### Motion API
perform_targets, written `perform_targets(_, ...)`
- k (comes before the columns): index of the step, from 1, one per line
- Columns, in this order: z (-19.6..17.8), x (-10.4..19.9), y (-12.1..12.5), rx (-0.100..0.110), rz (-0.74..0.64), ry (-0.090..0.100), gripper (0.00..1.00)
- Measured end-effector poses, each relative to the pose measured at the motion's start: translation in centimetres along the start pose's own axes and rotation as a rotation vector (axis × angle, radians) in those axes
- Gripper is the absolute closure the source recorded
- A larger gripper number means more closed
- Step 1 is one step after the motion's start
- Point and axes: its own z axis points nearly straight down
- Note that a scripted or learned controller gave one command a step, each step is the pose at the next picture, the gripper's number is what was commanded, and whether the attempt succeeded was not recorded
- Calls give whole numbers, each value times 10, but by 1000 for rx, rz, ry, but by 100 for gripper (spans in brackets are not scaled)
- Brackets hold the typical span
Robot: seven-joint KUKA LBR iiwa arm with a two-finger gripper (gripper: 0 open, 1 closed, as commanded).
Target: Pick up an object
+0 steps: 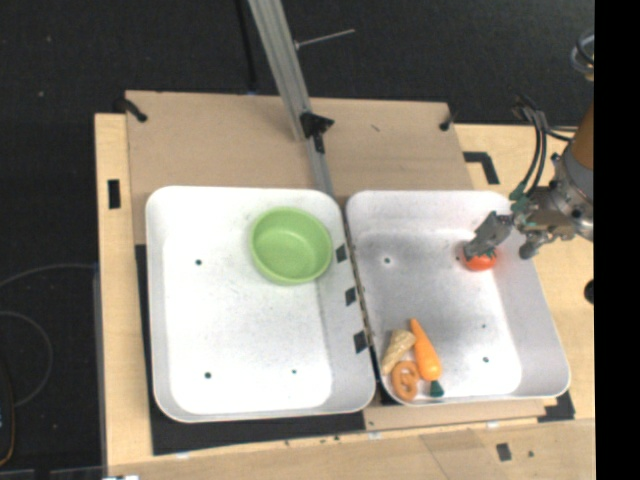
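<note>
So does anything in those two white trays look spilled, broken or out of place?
Nothing looks spilled or broken. The green bowl sits upright in the left bin. In the right bin, a carrot and a few other small items are bunched in the near left corner, and a small red object lies right by the gripper.

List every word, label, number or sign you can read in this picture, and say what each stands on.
None: no readable text stands on anything here.
The round green plastic bowl in the left shallow white bin is plain.
The orange toy carrot and the small red object in the right shallow white bin bear no label.
The black marks on the tan bench board are shapes, not letters.
</note>
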Motion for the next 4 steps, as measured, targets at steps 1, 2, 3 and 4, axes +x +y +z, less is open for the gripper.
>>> perform_targets(1,0,0,0,0,1,0,0)
perform_targets(2,43,-1,-5,4,3,-1,0)
perform_targets(3,85,-4,-4,5,4,0,0)
perform_targets(4,128,-3,-7,6,4,0,0)
